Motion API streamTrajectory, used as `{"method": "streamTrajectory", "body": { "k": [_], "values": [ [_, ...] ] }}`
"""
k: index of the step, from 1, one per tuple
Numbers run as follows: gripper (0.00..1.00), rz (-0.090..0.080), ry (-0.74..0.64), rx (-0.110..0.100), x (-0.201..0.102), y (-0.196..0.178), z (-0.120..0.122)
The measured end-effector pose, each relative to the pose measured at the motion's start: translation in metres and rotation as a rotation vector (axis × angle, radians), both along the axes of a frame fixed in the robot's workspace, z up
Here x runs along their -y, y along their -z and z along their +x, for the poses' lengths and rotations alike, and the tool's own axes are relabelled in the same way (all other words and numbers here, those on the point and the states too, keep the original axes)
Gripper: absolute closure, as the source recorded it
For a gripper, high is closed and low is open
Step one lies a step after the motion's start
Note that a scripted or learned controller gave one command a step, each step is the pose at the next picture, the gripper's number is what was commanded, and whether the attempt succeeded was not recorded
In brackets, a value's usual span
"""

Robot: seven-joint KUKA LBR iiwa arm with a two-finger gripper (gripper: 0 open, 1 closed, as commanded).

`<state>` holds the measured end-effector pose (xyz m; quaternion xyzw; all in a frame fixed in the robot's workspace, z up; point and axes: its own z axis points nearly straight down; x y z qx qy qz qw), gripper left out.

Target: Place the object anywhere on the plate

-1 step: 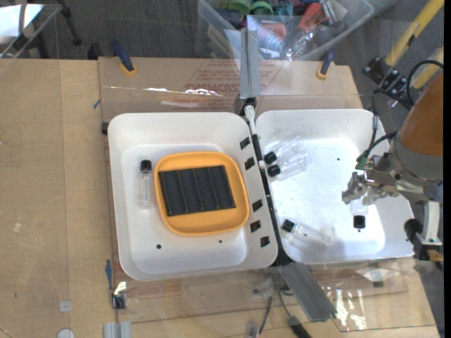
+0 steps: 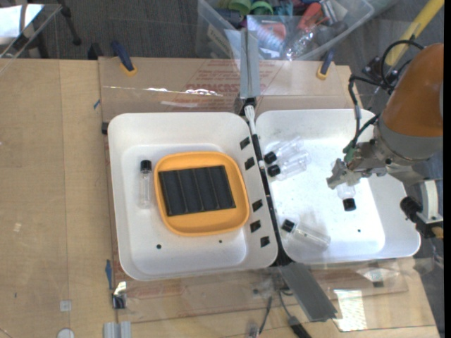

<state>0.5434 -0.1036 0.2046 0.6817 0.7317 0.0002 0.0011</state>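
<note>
While the arm (image 2: pixel 416 111) is reaching in from the right, its gripper (image 2: pixel 343 178) is hanging low over the right bin (image 2: pixel 366 129), gripping a clear vial (image 2: pixel 347 196) whose black cap is pointing down. More vials (image 2: pixel 285 157) are lying near the divider, another (image 2: pixel 306 234) toward the front. In the left bin (image 2: pixel 134 136) an orange plate (image 2: pixel 201 192) is sitting with a dark ribbed centre, one vial (image 2: pixel 145 182) lying just beside it. Both bins are resting on a pale wooden bench (image 2: pixel 49 189); a clear tub (image 2: pixel 282 9) of colourful odds and ends is standing behind.
</note>
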Motion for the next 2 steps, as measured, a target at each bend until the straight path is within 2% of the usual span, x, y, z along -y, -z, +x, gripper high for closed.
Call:
{"method": "streamTrajectory", "body": {
  "k": [1,2],
  "values": [
    [1.00,0.000,-0.080,-0.001,-0.030,0.017,0.039],
    [1.00,0.001,-0.061,-0.001,-0.104,-0.007,0.072]
  ]
}}
